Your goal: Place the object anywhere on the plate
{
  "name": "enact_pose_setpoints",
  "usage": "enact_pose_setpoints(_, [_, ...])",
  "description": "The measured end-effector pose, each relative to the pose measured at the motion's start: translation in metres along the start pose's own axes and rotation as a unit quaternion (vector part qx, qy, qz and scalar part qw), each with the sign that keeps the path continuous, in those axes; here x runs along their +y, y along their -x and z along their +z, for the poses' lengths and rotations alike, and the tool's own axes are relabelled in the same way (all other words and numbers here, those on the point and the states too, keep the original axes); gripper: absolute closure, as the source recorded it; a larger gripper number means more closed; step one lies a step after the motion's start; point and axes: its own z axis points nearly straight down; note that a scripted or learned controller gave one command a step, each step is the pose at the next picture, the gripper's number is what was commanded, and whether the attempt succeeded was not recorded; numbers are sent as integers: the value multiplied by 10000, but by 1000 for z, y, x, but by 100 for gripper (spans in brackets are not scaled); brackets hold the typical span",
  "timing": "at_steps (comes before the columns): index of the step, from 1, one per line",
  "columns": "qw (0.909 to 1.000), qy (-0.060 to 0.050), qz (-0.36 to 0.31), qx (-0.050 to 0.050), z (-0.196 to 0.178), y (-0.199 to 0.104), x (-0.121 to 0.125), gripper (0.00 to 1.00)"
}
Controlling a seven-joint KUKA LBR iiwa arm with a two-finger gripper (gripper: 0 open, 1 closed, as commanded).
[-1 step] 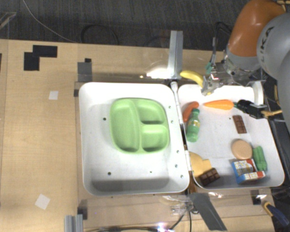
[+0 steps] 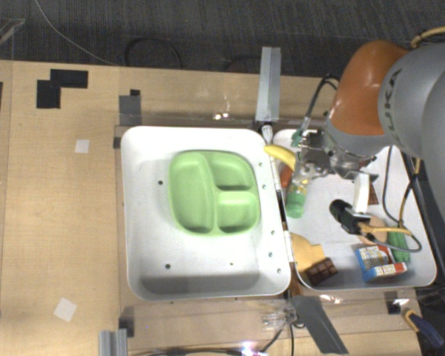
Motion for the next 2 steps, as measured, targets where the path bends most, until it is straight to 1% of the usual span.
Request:
enact_pose_setpoints(1, [10000, 1, 11, -2, 0, 1, 0, 0])
enact_pose_setpoints(2, [9939, -15, 1099, -1, 1, -40, -37, 0])
